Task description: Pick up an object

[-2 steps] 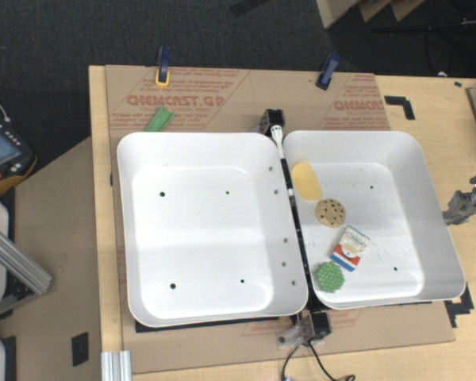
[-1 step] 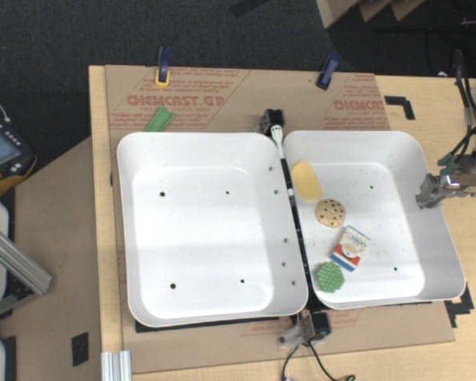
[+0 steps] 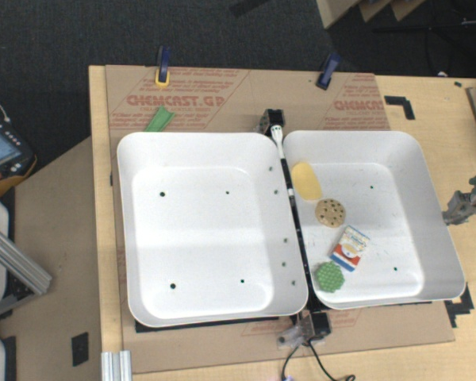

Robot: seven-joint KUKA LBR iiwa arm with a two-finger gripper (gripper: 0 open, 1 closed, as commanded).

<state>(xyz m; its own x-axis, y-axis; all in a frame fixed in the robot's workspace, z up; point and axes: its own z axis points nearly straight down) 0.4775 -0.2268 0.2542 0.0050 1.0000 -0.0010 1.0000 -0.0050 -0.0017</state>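
Observation:
The right bin holds four small objects along its left side. A pale yellow oblong piece lies nearest the divider. Below it sits a round tan cookie. A small white box with red and blue print lies further toward the front. A green round bumpy object rests near the bin's front left corner. My gripper shows as a grey shape at the far right, just outside the right bin's right rim, apart from all the objects.
The left bin stands beside the right one on a cardboard sheet. A green strip lies on the cardboard behind the left bin. Two clamps hold the sheet's back edge.

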